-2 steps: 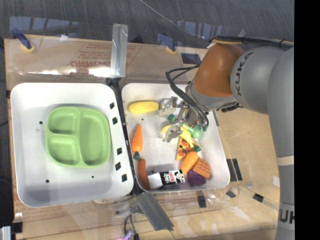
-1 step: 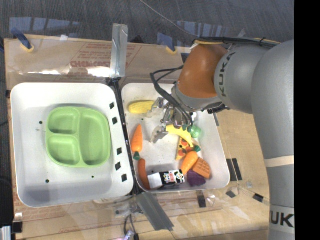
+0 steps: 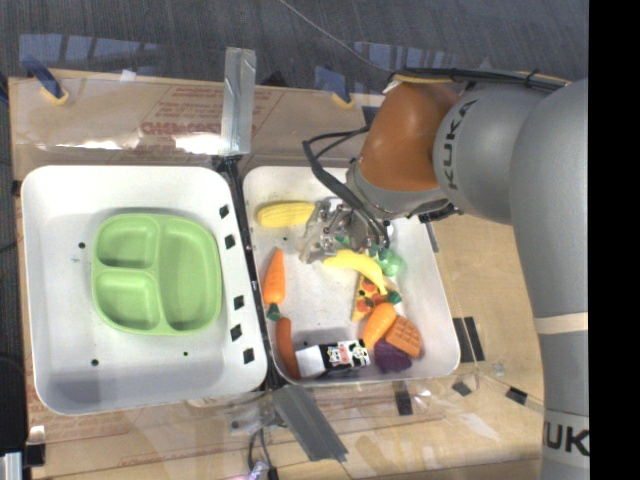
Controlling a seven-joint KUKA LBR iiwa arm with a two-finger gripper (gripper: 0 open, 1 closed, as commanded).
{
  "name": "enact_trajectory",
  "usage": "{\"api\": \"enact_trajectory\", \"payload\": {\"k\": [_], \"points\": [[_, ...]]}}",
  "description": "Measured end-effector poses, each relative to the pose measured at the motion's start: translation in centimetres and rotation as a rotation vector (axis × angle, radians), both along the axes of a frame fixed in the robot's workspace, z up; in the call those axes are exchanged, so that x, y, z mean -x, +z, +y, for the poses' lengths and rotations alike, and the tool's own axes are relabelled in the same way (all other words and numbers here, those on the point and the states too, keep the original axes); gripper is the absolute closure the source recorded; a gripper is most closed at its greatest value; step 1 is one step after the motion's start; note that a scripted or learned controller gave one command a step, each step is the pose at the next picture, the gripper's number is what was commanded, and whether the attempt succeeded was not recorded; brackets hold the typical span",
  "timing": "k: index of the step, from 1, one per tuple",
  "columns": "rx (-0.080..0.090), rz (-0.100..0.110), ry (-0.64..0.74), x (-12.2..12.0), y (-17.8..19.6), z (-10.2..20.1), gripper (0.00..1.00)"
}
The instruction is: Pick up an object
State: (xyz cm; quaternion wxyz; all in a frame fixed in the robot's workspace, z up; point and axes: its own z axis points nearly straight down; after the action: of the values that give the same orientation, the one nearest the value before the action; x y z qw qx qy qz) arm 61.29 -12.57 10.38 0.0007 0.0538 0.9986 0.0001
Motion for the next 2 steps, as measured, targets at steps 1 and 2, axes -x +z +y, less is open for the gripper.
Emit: {"api": "enact_trajectory", "payload": {"k": [1, 2], "points": [[0.008, -0.01, 0.155, -0.4, 11.6, -8.9, 1.0], [0.001, -0.005, 0.068, -4.6, 13.9, -3.2, 1.0]]}}
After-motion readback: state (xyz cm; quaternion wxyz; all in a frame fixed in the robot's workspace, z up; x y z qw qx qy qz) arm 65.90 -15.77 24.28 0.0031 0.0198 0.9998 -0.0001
